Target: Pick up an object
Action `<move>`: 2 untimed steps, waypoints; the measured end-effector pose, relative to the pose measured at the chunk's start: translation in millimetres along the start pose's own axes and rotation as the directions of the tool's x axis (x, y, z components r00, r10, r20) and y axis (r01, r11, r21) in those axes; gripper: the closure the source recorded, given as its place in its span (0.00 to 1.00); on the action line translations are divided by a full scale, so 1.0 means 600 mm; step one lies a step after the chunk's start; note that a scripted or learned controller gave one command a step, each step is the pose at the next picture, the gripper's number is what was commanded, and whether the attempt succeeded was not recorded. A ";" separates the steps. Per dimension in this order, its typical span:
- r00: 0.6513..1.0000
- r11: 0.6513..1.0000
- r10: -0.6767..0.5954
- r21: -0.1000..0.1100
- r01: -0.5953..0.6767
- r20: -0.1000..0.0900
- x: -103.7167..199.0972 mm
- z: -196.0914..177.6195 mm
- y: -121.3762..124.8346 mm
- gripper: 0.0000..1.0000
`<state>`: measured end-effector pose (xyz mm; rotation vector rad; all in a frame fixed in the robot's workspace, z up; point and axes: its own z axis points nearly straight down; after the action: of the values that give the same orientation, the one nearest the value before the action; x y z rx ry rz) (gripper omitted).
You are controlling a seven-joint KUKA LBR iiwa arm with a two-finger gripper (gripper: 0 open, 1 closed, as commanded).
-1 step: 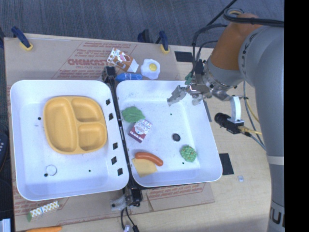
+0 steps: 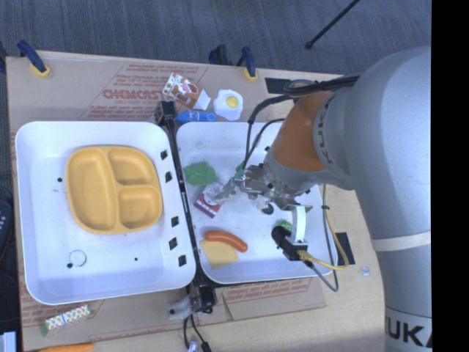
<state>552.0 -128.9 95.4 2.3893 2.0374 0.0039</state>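
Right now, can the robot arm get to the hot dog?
Probably yes. The hot dog lies uncovered in the right bin, close to the tool, with nothing on top of it.

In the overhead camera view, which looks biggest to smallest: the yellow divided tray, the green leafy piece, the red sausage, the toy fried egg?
1. Yellow divided plastic tray, by far.
2. Green leafy piece and red toy sausage: too alike to rank.
3. Toy fried egg, slightly smaller, though it lies farther away.

— What lay in the right bin [image 2: 220,134]?
— A green piece [image 2: 200,173], a sausage [image 2: 226,239] beside a yellow wedge [image 2: 218,254], and the pincer [image 2: 223,191] low over a small packet [image 2: 208,201].
— And the left bin [image 2: 29,196]?
— A yellow divided tray [image 2: 113,188] sat there.
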 end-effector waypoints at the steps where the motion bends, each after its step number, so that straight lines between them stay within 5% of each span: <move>1: 0.989 0.989 -0.145 0.008 0.145 -0.002 0.035 0.007 -0.097 0.00; 2: 0.889 0.889 -0.458 0.008 0.458 -0.004 0.043 0.007 -0.136 0.00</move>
<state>475.8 -90.4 91.1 1.8463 2.5492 -0.0023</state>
